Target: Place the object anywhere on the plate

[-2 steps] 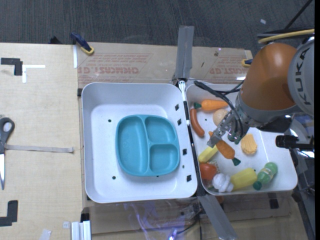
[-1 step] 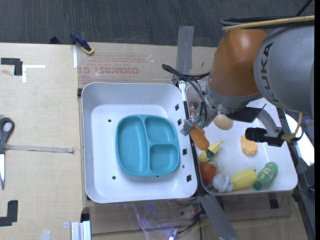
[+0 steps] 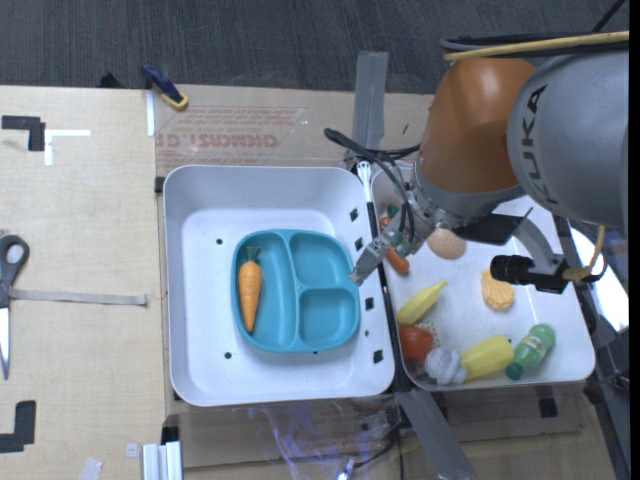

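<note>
Teal plastic marks the divided plate (image 3: 300,293), which sits in the white left bin (image 3: 190,268) at the centre of the frame. An orange toy carrot (image 3: 248,286) already lies upright in the plate's long left compartment; the two right compartments look bare. Just right of the plate, over the seam between the bins, hangs the hand (image 3: 385,251) of the grey-and-orange arm (image 3: 520,128), which reaches in from the upper right. A small orange-red object (image 3: 398,262) shows at the fingertips, but whether the fingers grip it or how wide they stand cannot be told. The right bin (image 3: 575,368) holds more toy food: a yellow banana (image 3: 421,301), a tan egg-like piece (image 3: 447,244), a green bottle (image 3: 530,351). Judging by this, the carrot may already satisfy the task; if the small object is meant, it has yet to cross onto the plate.
</note>
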Tool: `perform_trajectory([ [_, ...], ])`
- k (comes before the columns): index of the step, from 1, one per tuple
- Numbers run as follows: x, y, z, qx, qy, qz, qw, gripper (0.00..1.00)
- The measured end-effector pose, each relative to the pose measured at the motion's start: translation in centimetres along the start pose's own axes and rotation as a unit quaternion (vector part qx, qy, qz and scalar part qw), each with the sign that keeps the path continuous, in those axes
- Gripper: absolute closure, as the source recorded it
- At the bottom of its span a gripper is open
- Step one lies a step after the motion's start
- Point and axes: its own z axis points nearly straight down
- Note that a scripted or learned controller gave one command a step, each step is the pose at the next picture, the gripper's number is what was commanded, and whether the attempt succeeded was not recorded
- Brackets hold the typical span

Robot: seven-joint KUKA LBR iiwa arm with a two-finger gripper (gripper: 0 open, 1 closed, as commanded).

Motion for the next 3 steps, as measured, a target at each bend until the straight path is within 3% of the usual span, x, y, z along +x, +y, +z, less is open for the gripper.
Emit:
perform_trajectory([
  [1,-0.12,0.07,-0.90,0.000,-0.001,-0.001,1.0000,1.00],
  [2,-0.11,0.08,-0.90,0.000,-0.001,-0.001,1.0000,0.00],
  [3,-0.21,0.13,-1.77,0.000,-0.002,-0.002,1.0000,1.00],
])
